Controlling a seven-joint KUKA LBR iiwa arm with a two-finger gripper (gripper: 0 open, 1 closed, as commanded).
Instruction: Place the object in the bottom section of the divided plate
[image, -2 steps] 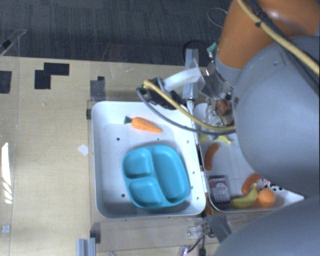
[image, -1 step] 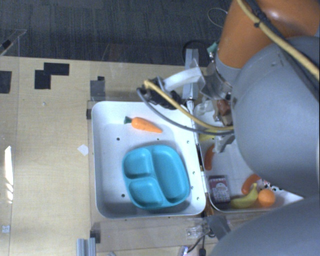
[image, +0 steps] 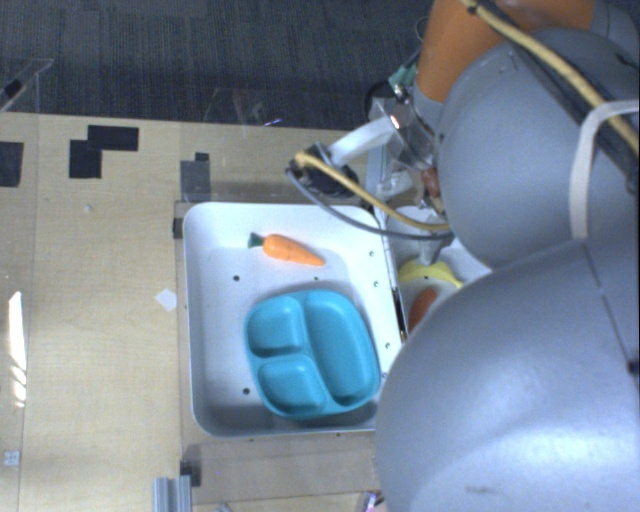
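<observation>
— Position of the orange toy carrot with a green stem end (image: 288, 250)?
— It is seen lying on the floor of the shallow white left bin (image: 205, 330), near the far wall, just beyond the light-blue three-section plastic plate (image: 312, 352) and apart from it. Nothing is seen in the plate's sections.
— And the grey arm with the orange band (image: 520, 300)?
— It is seen over the right bin, where a yellow rounded item (image: 428, 272) and a reddish one (image: 422, 300) are partly covered by it.
— Is anything held by the two-finger gripper (image: 405, 165)?
— That cannot be told; the gripper is largely hidden among cables and the wrist.
</observation>
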